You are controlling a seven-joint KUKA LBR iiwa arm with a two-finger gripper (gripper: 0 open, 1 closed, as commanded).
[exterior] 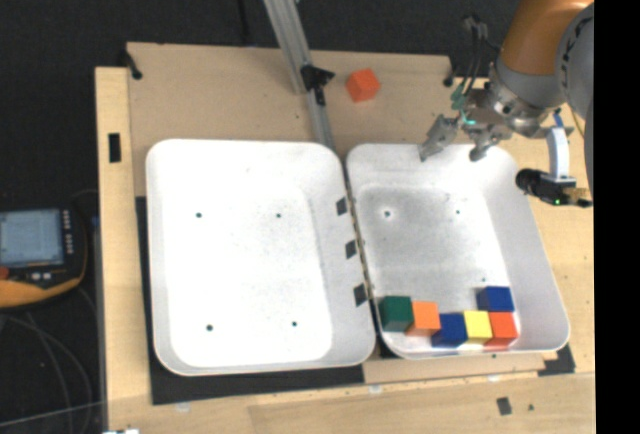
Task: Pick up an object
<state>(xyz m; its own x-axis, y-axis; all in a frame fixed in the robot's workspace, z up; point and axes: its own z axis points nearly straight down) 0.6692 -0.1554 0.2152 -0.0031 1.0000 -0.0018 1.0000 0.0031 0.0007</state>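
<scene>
Claw [455, 142] of mine hangs open and holding nothing above the right bin's [530, 222] far rim, well apart from the coloured blocks [450, 320] clustered along its near wall.

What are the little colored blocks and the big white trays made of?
The colored blocks look like painted wood or hard plastic: solid bright colors, crisp square edges, no shine. I can't tell which. The white bins look like molded plastic: smooth rounded corners, thin raised rims, a dull, slightly scuffed surface.
</scene>
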